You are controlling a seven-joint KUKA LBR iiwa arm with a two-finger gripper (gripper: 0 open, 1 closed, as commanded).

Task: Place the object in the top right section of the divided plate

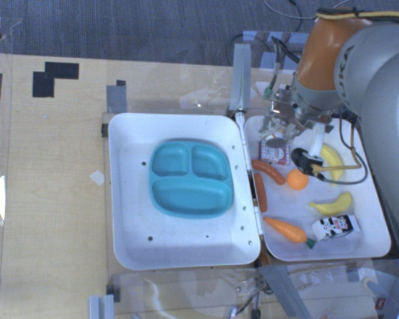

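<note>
Low in the right bin (379, 244) lie a carrot (287, 230) and a milk carton (334, 226). Higher up, the gripper (277, 130) hangs right over a small red can (274, 153). I cannot tell its finger state. The blue plate (189, 179) sits to the left.

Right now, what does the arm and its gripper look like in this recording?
The arm is bulky, with rounded light grey housing and an orange band above the wrist. Below it sits a small metallic gripper with pale fingers. Thin black cables loop around the wrist, and a yellow cable runs along the top of the arm.
</note>
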